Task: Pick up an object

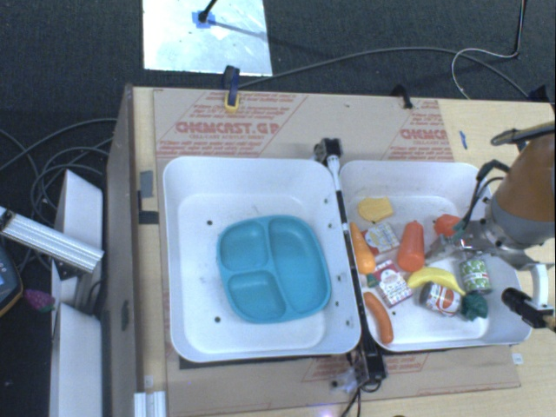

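The right bin holds several toy foods. Among them are a yellow wedge, an orange carrot, a red-orange cylinder, a banana, a small can and a green-labelled can. My gripper reaches in from the right and hangs low over the bin's right half. It sits between the red-orange cylinder and the green-labelled can, just above the banana. A red piece lies right behind it. Nothing is visibly held.
A blue divided plate lies in the left bin. A red-and-white box, an orange sausage shape, a white packet and a dark green item crowd the right bin's front. The arm's orange band overhangs its right rim.
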{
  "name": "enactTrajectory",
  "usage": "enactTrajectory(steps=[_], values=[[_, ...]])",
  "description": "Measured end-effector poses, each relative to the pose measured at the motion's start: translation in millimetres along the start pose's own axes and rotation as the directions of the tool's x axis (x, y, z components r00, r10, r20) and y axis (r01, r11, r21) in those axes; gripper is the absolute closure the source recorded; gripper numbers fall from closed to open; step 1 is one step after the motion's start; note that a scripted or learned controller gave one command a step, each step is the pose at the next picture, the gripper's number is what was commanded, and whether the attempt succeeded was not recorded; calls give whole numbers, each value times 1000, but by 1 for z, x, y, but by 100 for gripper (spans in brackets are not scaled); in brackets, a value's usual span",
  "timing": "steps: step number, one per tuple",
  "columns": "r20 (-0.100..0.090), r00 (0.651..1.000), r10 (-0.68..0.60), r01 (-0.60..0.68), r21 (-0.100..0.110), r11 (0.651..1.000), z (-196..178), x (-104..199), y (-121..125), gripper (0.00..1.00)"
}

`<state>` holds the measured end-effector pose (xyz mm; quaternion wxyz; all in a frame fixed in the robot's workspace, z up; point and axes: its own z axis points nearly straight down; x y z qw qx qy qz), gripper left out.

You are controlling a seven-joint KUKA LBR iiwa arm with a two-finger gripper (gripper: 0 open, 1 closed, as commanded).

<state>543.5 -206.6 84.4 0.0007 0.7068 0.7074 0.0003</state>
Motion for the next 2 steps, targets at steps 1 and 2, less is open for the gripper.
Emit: enactTrajectory(steps=[1, 2], values=[[0, 1000, -3, 3, -2, 1000, -1, 12, 64, 0], [1, 1000, -5, 5, -6, 1000, -12, 11, 65, 100]])
